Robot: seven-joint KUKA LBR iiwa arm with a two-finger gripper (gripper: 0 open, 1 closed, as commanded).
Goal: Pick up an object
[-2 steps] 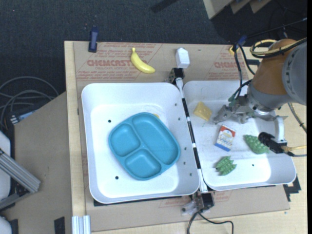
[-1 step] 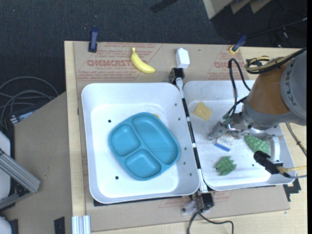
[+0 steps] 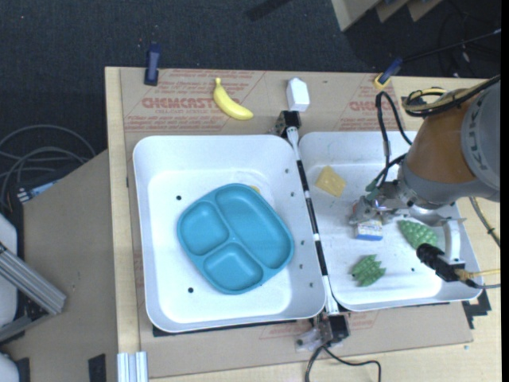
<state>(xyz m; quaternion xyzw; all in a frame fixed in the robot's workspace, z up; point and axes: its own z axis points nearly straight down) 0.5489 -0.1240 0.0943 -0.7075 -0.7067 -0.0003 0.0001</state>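
Small blue-and-white box [image 3: 368,230] under pincer [image 3: 372,211]

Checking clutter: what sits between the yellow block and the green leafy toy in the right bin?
In the camera view, the gripper over a small blue-and-white object.

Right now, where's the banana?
The banana lies outside both bins, on the cardboard bench top just beyond the far rim of the left bin, left of the small white block.
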